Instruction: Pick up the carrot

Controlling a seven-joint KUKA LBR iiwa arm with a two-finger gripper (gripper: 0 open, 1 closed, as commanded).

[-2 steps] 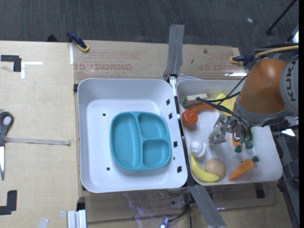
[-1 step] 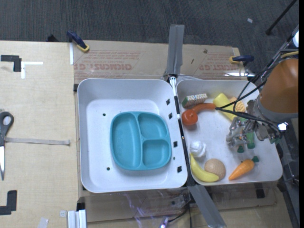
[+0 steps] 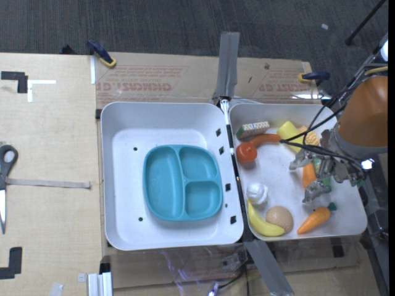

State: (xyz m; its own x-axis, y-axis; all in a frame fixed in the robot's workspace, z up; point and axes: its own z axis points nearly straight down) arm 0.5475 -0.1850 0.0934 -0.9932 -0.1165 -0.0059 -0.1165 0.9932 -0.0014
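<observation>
At the right bin's (image 3: 352,227) near edge I see the carrot (image 3: 313,220) lying toward the near right corner, with a tan egg-shaped piece (image 3: 279,216) and a banana (image 3: 262,222) to its left. Just beyond the carrot my gripper (image 3: 315,176) hangs over the bin's right side; its fingers are spread, with an orange piece (image 3: 308,176) showing between them, though I can't tell if they touch it. A tomato (image 3: 246,153) sits toward the far left corner. In the left bin (image 3: 117,165) lies a teal divided plate (image 3: 183,182).
</observation>
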